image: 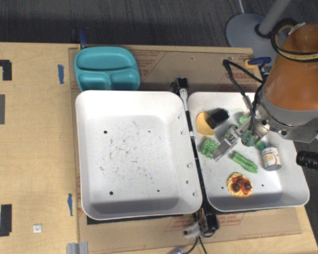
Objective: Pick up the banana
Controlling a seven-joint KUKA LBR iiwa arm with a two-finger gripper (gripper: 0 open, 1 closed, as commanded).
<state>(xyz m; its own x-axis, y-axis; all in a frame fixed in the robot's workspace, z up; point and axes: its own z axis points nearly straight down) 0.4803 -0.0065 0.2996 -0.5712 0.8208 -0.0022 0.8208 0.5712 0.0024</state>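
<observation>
The pincer (226, 142) is hanging low in the right bin (291, 194), and whether it is parted or closed I cannot tell. The banana (203, 123) is lying just up and left of it (partly under a black object (218, 116)). A green leafy piece (208, 147), green pod (244, 161), small jar (270, 158) and pizza toy (239, 184) are lying around. The left bin (132, 152) is sitting beside, a teal tray (106, 67) behind it on the desk (26, 157).
</observation>
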